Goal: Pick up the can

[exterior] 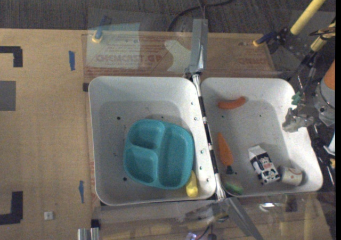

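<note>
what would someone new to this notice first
Most likely the teal divided tray filling the left bin, with a yellow item at its lower right corner. Next, the right bin's scatter: a sausage, a carrot, a small carton and the can, with the gripper over its right rim.

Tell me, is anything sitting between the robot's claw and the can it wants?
Nothing visible does. The gripper hangs over the right bin's right edge, and the can lies on its side in the near right corner below it. The carton lies beside the can, off that line.
</note>
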